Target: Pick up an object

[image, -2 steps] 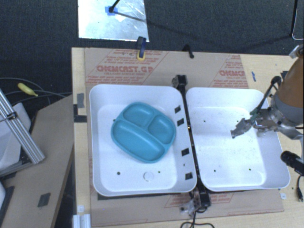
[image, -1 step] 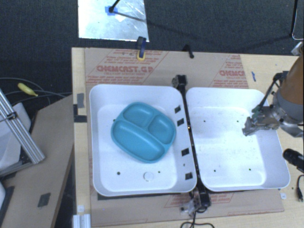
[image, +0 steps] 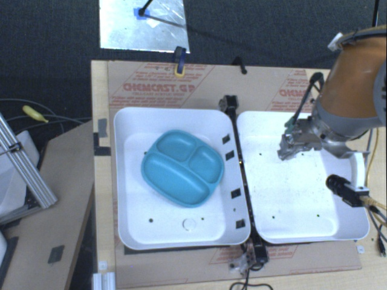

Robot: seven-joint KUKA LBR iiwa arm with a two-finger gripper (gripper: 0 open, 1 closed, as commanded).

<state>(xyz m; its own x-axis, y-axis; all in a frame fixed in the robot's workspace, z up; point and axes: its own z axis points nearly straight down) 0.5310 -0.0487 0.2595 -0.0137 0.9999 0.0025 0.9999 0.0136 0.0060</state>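
Note:
A blue sectioned plate [image: 182, 167] lies flat in the middle of the left bin [image: 136, 125], slightly turned. My gripper [image: 288, 147] hangs over the right bin [image: 302, 222], near its upper middle, well to the right of the plate. Nothing shows between its tips or under it. The grey arm with its orange band [image: 357, 77] comes in from the right edge above that bin.
A black divider with clips [image: 236, 162] runs between the two bins. A black fixture [image: 343, 190] sits at the right bin's right wall. A shiny metal sheet [image: 144, 16] lies beyond the bench's cardboard base, and an aluminium rail [image: 21, 162] stands at the far left.

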